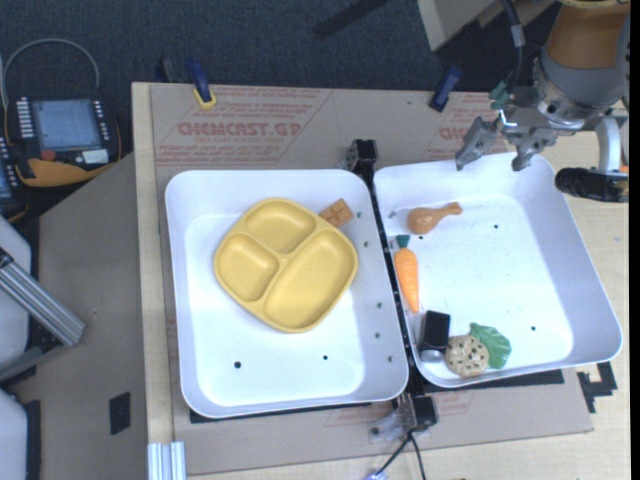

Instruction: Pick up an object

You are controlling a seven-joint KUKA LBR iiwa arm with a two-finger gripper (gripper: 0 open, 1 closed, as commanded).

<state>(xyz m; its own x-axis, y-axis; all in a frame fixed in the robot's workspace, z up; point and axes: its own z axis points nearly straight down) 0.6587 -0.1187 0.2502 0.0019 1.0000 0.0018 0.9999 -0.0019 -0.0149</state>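
So the pincer (497,152) is hanging over the far edge of the right bin (560,268), up near the desk's far right corner, with its two fingers spread apart and nothing between them. Basically the pick hasn't happened yet, as far as I can tell. Closest candidate is the little chicken drumstick (432,217), lying in the far left part of that bin, a bit nearer to us than the pincer and well clear of it. Next along the bin's left wall is the carrot (406,278), pointing lengthwise down the divider side. Then in the near left corner there's a black block (435,329), a cookie (463,355) touching it, and a green leafy thing (494,342) right beside the cookie. Over in the left bin (200,348) sits a yellow divided plate (286,264) with a small brown cube (336,212) at its far edge. So what's left is pretty much everything: choose something, drop down, close, lift. My guess is the drumstick is the easy one.
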